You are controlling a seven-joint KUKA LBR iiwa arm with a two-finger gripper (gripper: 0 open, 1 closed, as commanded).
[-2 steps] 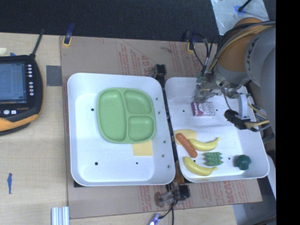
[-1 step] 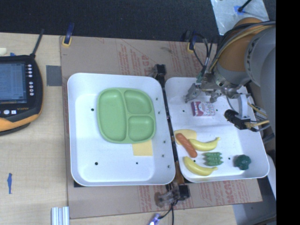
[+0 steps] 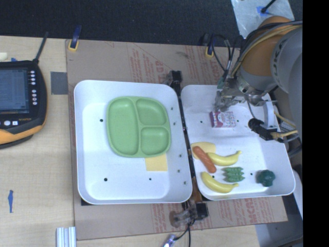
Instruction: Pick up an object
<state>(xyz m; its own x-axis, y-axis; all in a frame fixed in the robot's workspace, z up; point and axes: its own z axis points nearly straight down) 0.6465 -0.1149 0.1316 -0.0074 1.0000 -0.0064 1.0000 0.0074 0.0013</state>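
the gripper [image 3: 224, 106] hangs right above the carton [image 3: 223, 119], reaching for it; whether it grips cannot be told. next likely calls for closing, then lifting straight.

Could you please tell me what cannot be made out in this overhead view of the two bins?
- Gripper: its wrist and cables cover it, so its state cannot be told.
- Packet: its print is too small to read, and the gripper hides its top edge.
- Yellow slice: partly tucked under the green plate.
- Arm: cut off at the right edge.
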